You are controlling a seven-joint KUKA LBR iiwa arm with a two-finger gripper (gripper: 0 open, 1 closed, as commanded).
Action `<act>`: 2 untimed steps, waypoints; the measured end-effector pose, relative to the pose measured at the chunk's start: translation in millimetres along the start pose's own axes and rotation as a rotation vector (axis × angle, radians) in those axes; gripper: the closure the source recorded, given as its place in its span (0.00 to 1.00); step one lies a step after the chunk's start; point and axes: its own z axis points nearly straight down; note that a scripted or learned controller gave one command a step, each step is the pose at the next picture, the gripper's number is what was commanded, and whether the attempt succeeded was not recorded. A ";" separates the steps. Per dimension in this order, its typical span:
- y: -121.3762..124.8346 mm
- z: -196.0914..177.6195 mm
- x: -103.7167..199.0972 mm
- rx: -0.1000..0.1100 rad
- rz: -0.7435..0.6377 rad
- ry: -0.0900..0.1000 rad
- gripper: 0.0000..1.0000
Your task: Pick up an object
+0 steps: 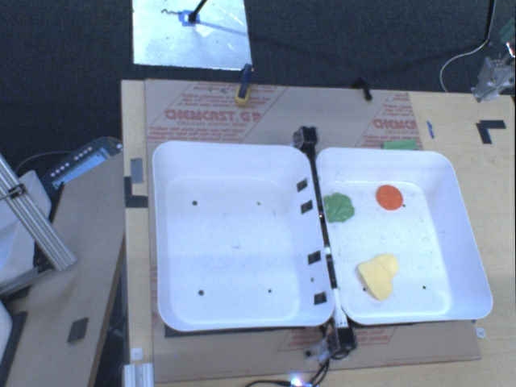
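Three objects lie in the right bin point(463, 216). A green leafy piece point(338, 208) rests near the bin's left wall. A round orange-red disc point(389, 197) lies just to its right, toward the back. A pale yellow lumpy object point(379, 276) sits nearer the front of that bin.
The left bin point(173, 216) stands beside the right one, joined along a row of black clips point(314, 232). Both rest on a cardboard sheet point(210, 111) over the wooden bench. A metal plate point(191, 21) lies at the back, and cables trail at the top right.
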 end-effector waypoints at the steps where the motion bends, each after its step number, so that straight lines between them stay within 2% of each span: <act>1: 0.0 -8.7 0.0 0.000 0.000 0.000 1.00; 2: 0.0 -11.5 0.0 0.000 0.000 0.000 1.00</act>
